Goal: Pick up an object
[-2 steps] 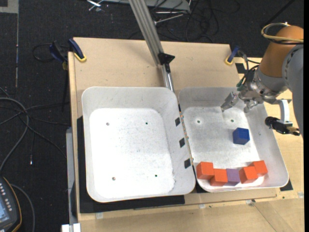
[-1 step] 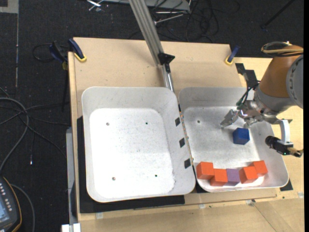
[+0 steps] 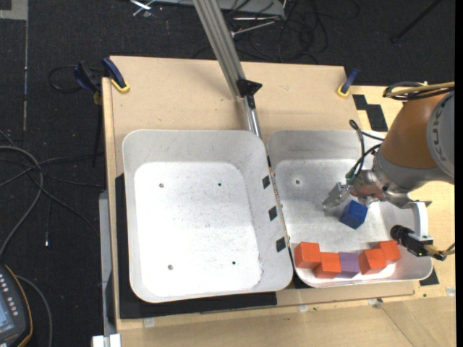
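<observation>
The hand (image 3: 346, 197) sits low in the right bin (image 3: 311, 154), touching the blue cube (image 3: 354, 214); whether it grips, I cannot tell. Next: close and lift.

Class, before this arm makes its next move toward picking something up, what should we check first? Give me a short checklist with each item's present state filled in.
1. Gripper is over the right bin, where the objects lie: ok.
2. A target lies close: the blue cube sits right beside the gripper: ok.
3. Blue cube is apart from the other blocks: ok.
4. Cube is between the jaws: cannot tell.
5. Jaws open or shut: cannot tell.
6. The orange blocks and the purple block are out of the way, lined along the near wall: ok.
</observation>
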Robot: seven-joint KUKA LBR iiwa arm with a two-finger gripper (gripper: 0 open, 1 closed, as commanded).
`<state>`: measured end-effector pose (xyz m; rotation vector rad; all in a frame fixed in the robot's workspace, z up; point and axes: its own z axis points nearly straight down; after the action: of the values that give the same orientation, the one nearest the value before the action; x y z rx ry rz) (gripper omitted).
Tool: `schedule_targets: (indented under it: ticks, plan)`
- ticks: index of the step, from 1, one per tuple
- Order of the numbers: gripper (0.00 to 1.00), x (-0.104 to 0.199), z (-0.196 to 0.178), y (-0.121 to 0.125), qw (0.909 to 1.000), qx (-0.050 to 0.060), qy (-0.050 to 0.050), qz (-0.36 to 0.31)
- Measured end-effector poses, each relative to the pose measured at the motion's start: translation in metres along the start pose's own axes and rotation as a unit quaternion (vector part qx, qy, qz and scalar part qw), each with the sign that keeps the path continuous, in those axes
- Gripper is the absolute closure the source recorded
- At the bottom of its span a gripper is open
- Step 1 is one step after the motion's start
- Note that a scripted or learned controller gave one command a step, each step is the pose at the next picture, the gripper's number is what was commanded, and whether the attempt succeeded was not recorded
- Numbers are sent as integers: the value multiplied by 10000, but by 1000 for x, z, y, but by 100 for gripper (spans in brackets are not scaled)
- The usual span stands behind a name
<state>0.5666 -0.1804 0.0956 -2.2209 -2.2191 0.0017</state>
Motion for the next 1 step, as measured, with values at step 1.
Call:
schedule_targets:
  ticks: [1]
  plan:
    - [0,-3,0,-14,10000,-13,-9,1]
